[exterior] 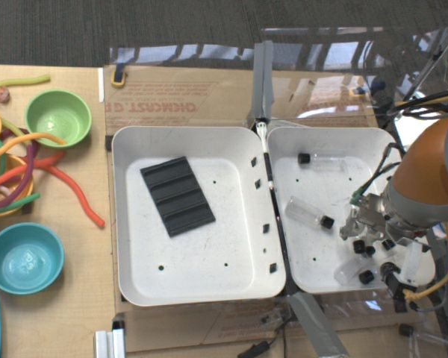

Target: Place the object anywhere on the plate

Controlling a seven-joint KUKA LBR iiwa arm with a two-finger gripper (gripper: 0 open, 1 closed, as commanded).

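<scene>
Clear plastic vials (310, 215) with black caps look light, stiff and slippery; I'd grip mid-body. My gripper (367, 233) hovers nearby; jaw state unclear.

From my seat I saw the arm (425, 174) low over the right bin (317, 136), its gripper (366, 233) among clear vials (308, 215) with black caps. A black ribbed plate (177, 195) lay tilted in the left bin (127, 200). Bowls (57, 118) sat far left.
</scene>
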